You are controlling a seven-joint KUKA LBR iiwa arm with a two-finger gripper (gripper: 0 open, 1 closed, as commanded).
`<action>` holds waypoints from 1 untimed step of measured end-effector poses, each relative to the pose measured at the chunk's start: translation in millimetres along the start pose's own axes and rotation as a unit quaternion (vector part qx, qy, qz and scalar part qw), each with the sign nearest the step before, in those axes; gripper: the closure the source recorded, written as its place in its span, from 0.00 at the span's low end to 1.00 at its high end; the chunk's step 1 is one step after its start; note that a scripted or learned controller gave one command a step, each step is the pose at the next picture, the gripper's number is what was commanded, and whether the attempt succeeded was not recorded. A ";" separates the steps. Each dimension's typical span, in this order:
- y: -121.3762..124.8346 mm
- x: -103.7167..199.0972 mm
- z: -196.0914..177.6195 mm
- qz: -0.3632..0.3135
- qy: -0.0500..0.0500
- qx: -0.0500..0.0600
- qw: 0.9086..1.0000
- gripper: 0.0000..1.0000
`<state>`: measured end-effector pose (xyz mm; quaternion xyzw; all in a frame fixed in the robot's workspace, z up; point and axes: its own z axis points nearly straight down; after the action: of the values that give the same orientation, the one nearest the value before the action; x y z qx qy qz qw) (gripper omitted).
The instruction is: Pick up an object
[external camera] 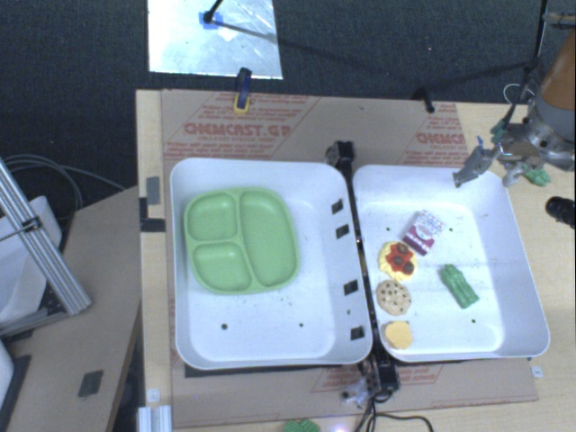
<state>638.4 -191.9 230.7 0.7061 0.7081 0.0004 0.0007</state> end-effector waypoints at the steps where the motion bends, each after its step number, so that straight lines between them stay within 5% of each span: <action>1: -13.5 40.6 112.5 -0.002 0.002 0.004 1.000 0.00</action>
<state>624.9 -151.4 118.1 0.7046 0.7096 -0.0010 -0.0035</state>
